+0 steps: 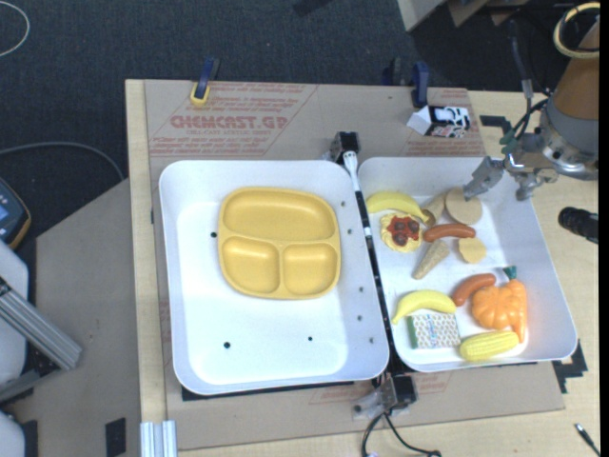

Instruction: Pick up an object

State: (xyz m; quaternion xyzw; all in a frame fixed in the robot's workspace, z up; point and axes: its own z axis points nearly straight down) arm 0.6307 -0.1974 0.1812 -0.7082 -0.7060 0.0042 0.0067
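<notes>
My gripper [502,183] hangs over the far edge of the right bin [550,255], its grey fingers [483,180] spread open with nothing between them. Just below and left of it lies a tan round biscuit [463,208]. The toy foods in this bin include a banana [393,202], a tart with red topping [402,229], a sausage [449,232], a cone [429,256] and a pale bread piece [471,250]. Nearer the front are a carrot [475,287], an orange pumpkin [500,305], a second banana [424,302], a corn cob [490,346] and a speckled block [435,330].
The left bin [190,284] holds a yellow divided plate [279,241]. A black divider clip [344,145] sits where the bins meet at the back. Blue clamps [417,82] grip the cardboard-covered bench edge. A small black-and-white item [440,120] lies behind the right bin.
</notes>
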